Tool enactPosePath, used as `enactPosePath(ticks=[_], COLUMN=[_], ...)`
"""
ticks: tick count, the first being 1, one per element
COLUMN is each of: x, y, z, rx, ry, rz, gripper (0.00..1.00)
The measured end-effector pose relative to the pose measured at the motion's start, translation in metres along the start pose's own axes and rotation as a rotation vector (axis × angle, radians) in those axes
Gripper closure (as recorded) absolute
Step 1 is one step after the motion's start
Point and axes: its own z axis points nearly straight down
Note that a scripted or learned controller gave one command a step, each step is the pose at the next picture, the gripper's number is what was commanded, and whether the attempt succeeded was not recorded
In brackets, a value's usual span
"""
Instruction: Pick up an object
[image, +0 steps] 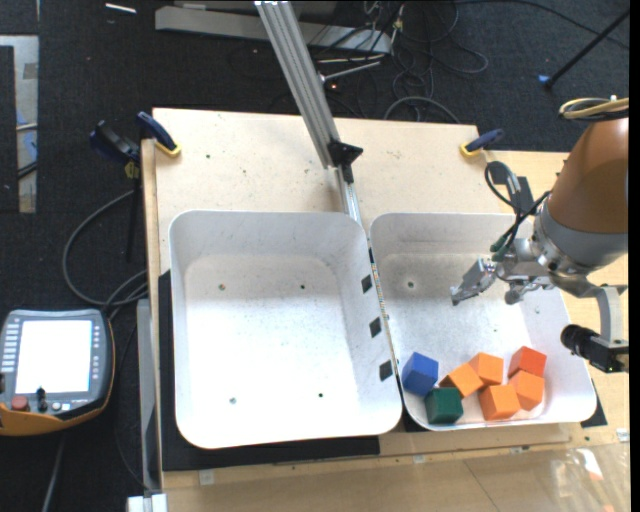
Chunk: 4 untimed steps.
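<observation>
Blocks, small, 6 pieces, clustered at the near end of the right bin (400, 235).

Listed largest to smallest: bench (250, 160), pale and speckled; left bin (190, 300); right bin; arm (590, 190), reaching in from the right; gripper (470, 290), hovering over the bin's middle floor, well apart from the pile, fingers too small and blurred to read as open or closed, nothing seen between them. Stock: 4 orange blocks (500, 400) touching one another, 1 blue block (420, 372), 1 green block (443, 405). Judged rigid, light, flat-faced, not fragile. Best hold: opposite flat sides; the blue block, at the cluster's edge, looks the freest to straddle.
</observation>
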Motion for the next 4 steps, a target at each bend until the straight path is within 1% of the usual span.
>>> enactPosePath(ticks=[1,2,3,4], x=[0.034,0.114,0.117,0.191], y=[-0.002,0.013,0.082,0.028], z=[0.026,0.025,0.024,0.025], rx=[0.003,-0.001,-0.005,0.006], ry=[0.001,0.003,-0.001,0.003], rz=[-0.006,-0.012,-0.006,-0.010], gripper=[0.00,0.00,0.00,0.00])
